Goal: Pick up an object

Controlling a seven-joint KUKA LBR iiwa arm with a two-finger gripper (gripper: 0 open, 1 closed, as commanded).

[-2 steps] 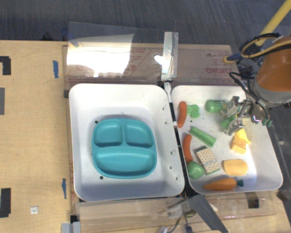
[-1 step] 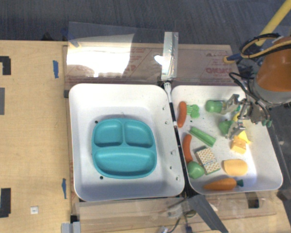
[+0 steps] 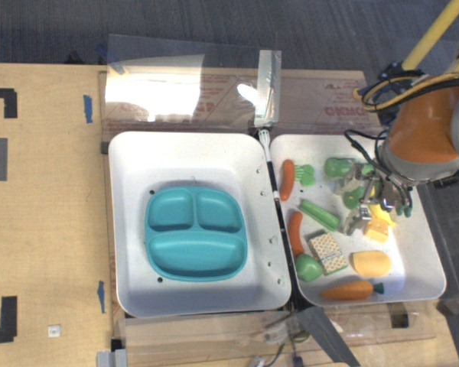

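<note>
— Where is the claw point(image 3: 369, 205)?
— Low in the right bin point(image 3: 421, 274), near the yellow cheese point(image 3: 378, 225) and the green toys. I cannot tell what its grip is doing.
— And the left bin point(image 3: 130, 228)?
— It holds a blue plate point(image 3: 195, 232).

left bin point(image 3: 130, 205): white
right bin point(image 3: 421, 258): white
divided plate point(image 3: 195, 232): teal, 3 compartments
carrot point(image 3: 350, 290): orange with green top
2 sausages point(image 3: 288, 179): red-orange
cracker piece point(image 3: 327, 251): beige with small dot pattern
cheese wedge point(image 3: 379, 224): yellow
bread roll point(image 3: 370, 263): yellow-orange
pea pod point(image 3: 320, 213): green
round vegetable point(image 3: 307, 267): green
arm band point(image 3: 421, 128): orange
bench point(image 3: 38, 228): light wood colour, with black corner marks and blue tape
</note>
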